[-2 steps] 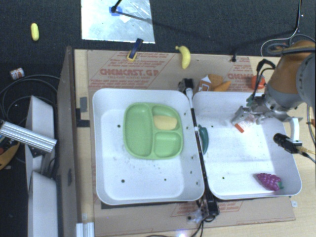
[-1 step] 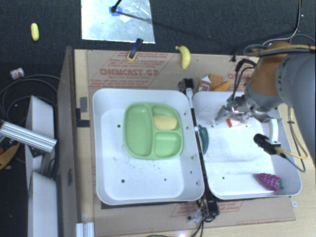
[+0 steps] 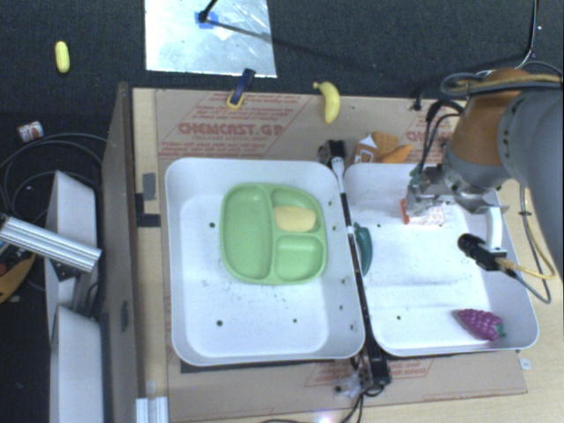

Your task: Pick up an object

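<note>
My gripper (image 3: 429, 203) is low over the back of the right bin (image 3: 423, 324), right above a small red and white object (image 3: 425, 217) that lies on the bin floor. The wrist partly hides that object. A purple bunch of grapes (image 3: 478, 322) lies in the bin's front right corner. A teal object (image 3: 362, 245) leans against the right bin's left wall. In the left bin (image 3: 203, 324), a green divided plate (image 3: 256, 236) holds a yellow item (image 3: 295, 218) in its back right compartment.
A banana (image 3: 330, 100) and an orange object (image 3: 388, 152) lie on the cardboard behind the bins. A blue and yellow clamp (image 3: 240, 89) sits at the back edge. Cables hang along the arm at right. The middle of the right bin floor is bare.
</note>
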Tool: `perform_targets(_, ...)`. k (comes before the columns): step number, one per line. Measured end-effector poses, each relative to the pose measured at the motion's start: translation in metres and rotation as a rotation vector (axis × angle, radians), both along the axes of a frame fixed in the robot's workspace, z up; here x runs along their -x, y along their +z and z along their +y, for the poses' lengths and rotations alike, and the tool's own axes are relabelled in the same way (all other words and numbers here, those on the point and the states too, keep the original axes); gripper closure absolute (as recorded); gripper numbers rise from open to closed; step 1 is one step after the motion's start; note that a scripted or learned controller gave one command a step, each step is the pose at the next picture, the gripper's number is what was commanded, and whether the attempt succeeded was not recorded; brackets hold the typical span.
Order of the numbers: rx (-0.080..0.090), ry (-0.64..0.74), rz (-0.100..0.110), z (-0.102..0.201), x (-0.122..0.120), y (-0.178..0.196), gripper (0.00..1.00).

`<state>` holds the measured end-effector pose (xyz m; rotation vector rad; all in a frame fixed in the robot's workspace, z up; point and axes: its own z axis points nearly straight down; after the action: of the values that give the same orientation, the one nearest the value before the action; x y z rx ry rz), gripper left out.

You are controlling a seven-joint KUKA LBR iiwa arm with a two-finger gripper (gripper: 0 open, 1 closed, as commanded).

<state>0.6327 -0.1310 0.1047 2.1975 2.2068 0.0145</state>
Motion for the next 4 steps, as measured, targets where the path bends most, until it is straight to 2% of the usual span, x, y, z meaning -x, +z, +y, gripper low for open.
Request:
perform_targets(1,-0.001,0.000,0.002,0.000,0.001,-0.001,0.00)
perform_targets(2,-0.009,0.001,0.015,-0.001,-0.020,-0.014,0.00)
perform_targets(3,-0.005,0.003,0.003,-0.002,-0.023,0.000,1.00)
perform_targets(4,-0.005,0.004,0.005,-0.002,-0.023,-0.001,0.00)
